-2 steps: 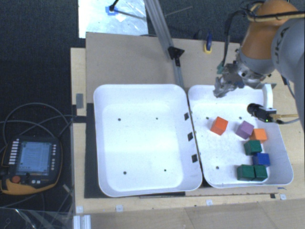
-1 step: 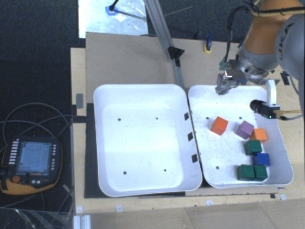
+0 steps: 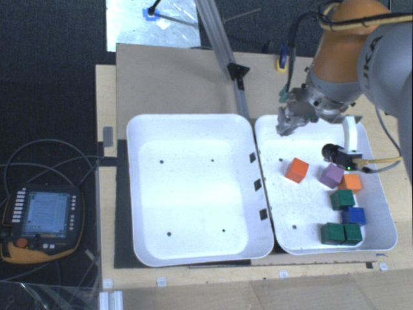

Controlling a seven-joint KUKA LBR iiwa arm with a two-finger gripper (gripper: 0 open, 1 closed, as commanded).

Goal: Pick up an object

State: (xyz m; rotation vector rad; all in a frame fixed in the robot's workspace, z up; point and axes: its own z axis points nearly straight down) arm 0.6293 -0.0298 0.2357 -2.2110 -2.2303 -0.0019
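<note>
The right bin (image 3: 284, 237) holds several small blocks. An orange cube (image 3: 297, 170) lies near its middle. A purple block (image 3: 333, 174) and a smaller orange block (image 3: 352, 182) lie to its right. Below them sit two green blocks (image 3: 341, 199) (image 3: 334, 232) and a blue block (image 3: 353, 215). My gripper (image 3: 288, 124) hangs over the bin's far left corner, up and left of the orange cube, with nothing seen in it. Its fingertips are too dark and small to read.
The left bin (image 3: 148, 237) lies beside the right one. A metal pole (image 3: 219, 37) slants down to the bins' far edge. A teach pendant (image 3: 42, 221) with cables lies left of the bench. A black camera unit (image 3: 335, 154) juts from the wrist.
</note>
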